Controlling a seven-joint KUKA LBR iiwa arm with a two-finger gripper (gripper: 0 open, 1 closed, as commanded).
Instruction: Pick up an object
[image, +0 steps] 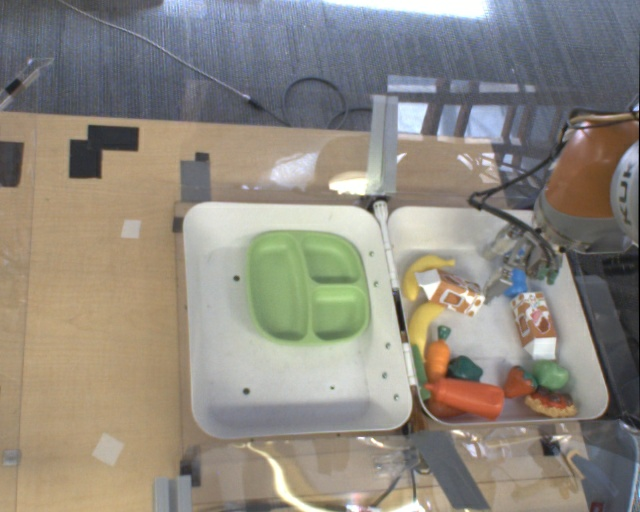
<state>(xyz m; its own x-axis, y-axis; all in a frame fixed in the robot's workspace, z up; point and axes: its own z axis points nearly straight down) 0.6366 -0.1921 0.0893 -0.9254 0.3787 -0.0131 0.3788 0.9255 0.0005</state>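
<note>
Camera view from above shows my pick choices crowded into the right white bin, the toys packed toward its near half. Closest to my gripper lies a small orange-and-white carton with a blue cap, stretched along the bin's right side with the cap just below my fingertips. A second orange-and-white carton rests to the left of my gripper, tilted against a yellow plastic banana. Another yellow banana lies below it, beside the bin's left wall. Toward the near edge sit a small orange carrot with a green top, a dark green vegetable piece and a long orange-red carrot-like toy lying flat. At the near right corner a red strawberry-like toy, a round green toy and a brown pastry-like toy are bunched together, touching one another.

My gripper hangs over the far right part of this bin, my grey arm with its orange band reaching in behind it. I cannot tell whether its tips are apart or together, and I see nothing between them.

Across the divider, the left white bin holds a light green divided plastic plate, well apart from my tool. Black cables loop near my wrist, over the wooden bench.
</note>
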